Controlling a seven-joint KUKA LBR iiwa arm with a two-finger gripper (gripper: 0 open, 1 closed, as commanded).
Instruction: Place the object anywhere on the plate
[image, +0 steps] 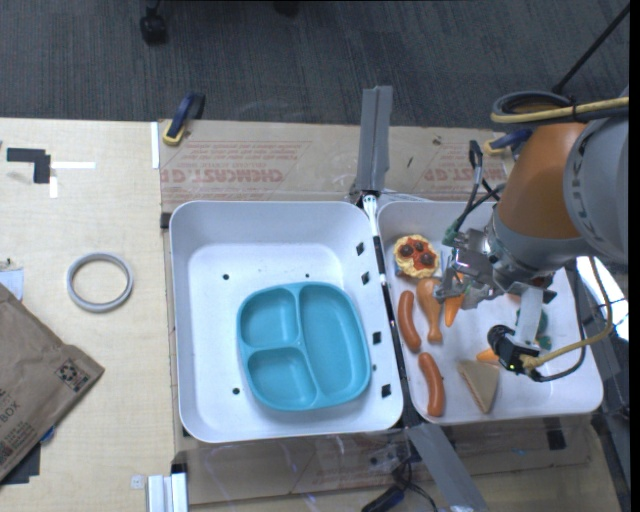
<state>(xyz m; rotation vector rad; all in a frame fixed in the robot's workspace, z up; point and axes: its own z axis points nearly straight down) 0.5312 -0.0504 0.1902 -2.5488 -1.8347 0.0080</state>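
A blue three-compartment plate (300, 345) lies in the left white bin (200, 300), with nothing on it. My gripper (455, 283) hangs low over the left part of the right bin (570, 395). It is directly above a small orange carrot (452, 311) and beside a tan sausage (432, 312). The wrist hides the carrot's top, and I cannot make out whether the carrot is being held.
The right bin also holds a small pizza (415, 255), two reddish sausages (408, 320) (432, 384), a bread wedge (480, 386), and orange and green bits (490, 354) near the arm's cables. A tape ring (100, 281) lies on the bench at left.
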